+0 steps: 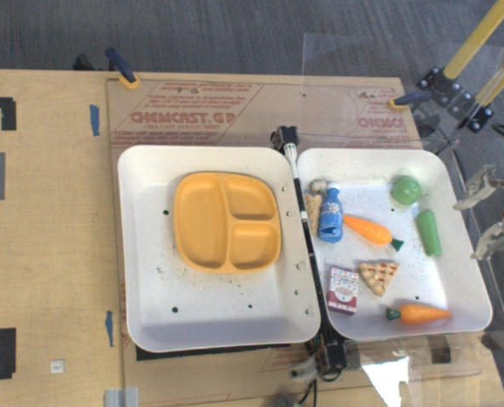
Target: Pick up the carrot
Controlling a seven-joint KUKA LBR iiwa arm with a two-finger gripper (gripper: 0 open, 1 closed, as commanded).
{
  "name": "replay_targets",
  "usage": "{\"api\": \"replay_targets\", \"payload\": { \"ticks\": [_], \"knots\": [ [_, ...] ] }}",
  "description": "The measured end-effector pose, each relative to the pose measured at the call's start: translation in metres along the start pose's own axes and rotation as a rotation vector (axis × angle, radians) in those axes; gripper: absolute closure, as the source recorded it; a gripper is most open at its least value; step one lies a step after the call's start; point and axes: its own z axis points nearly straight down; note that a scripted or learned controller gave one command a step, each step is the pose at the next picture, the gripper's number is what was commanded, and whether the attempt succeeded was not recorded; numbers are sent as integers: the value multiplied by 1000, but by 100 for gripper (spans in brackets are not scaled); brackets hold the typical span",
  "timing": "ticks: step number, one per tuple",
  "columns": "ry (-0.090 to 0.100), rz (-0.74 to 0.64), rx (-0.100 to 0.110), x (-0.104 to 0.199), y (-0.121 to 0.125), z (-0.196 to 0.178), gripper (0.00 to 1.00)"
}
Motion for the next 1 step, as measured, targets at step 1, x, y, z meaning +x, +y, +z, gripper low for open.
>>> {"api": "replay_targets", "payload": {
  "ticks": [1],
  "knots": [
    [-8,99,3,-7,2,176,0]
  ]
}}
